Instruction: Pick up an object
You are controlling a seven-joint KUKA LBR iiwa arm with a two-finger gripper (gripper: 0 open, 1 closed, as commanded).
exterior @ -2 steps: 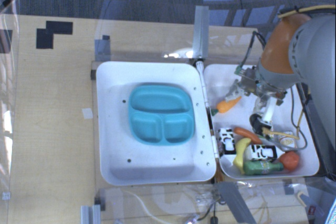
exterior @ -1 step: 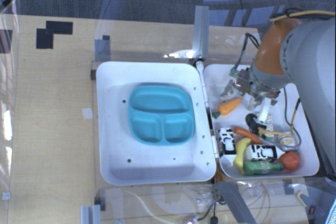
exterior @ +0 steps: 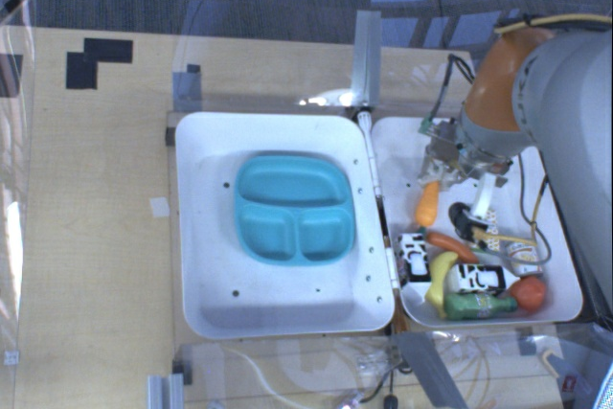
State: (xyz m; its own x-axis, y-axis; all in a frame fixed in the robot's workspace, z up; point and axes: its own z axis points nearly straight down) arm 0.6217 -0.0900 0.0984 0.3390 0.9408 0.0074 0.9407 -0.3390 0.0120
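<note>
My gripper (exterior: 439, 170) hangs over the back half of the right bin (exterior: 402, 144), below the orange band of the arm. Just under and in front of it lies a small orange carrot-shaped piece (exterior: 428, 203), pointing toward the gripper. I cannot tell whether the two touch. Further forward in the same bin are a red-orange stick (exterior: 448, 244), a yellow banana (exterior: 440, 278), a green bottle (exterior: 478, 306), a red tomato (exterior: 530, 292) and two black-and-white boxes (exterior: 413, 257) (exterior: 479, 278).
The left bin (exterior: 201, 206) holds a blue divided plate (exterior: 293, 208) in its middle. A small round tin (exterior: 523, 252) lies near the right bin's right wall. The objects crowd the right bin's front; its back left corner is bare.
</note>
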